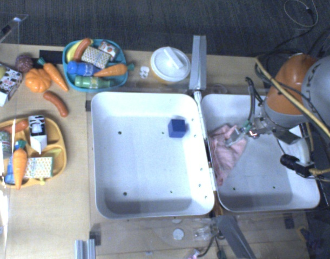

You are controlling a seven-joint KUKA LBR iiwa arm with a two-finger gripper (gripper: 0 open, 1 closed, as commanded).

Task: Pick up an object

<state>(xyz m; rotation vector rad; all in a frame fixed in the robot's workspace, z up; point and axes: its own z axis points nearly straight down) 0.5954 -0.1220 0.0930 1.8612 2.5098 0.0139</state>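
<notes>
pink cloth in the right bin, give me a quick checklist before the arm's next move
1. Target in reach: pink cloth lies at the left side of the right bin. ok
2. Gripper at the cloth's upper right edge. ok
3. Cloth between the fingers: too blurred to judge. cannot tell
4. Cloth free of other things: nothing lies on it. ok
5. Blue cube sits apart in the left bin, out of the way. ok

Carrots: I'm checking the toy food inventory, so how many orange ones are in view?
3. One carrot lies on the bench beside the pumpkin, one in the blue bowl, one on the yellow plate. Others may be hidden under the packets.
</notes>
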